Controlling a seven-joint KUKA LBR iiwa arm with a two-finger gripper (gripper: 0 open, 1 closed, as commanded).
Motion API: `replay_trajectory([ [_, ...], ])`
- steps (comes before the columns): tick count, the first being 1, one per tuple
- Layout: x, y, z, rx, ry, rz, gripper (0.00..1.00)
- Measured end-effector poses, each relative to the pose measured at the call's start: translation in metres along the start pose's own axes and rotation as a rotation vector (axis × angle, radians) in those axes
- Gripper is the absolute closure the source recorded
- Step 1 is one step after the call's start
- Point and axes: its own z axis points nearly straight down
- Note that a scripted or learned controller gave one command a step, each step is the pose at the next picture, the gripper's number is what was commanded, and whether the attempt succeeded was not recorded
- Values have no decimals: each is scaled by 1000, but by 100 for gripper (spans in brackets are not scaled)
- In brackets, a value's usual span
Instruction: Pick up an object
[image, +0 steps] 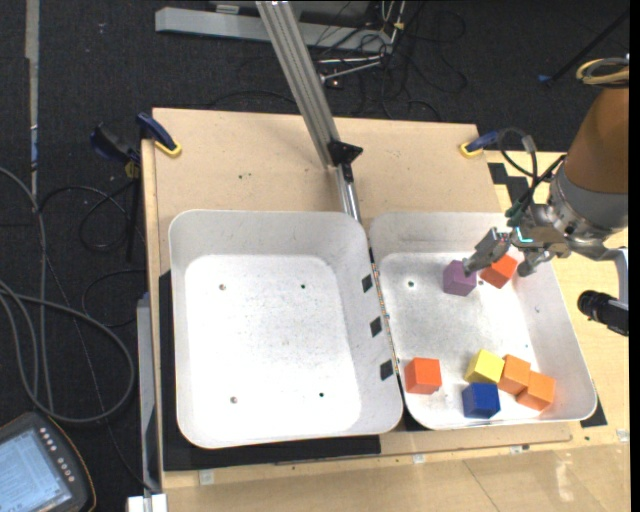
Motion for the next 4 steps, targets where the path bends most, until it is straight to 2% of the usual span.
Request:
replay_trajectory([
  [1,0,1,-2,-4,-1,1,0],
  [3,5,2,126,3,0,2,0],
  [4,6,1,162,-1,0,2,0],
])
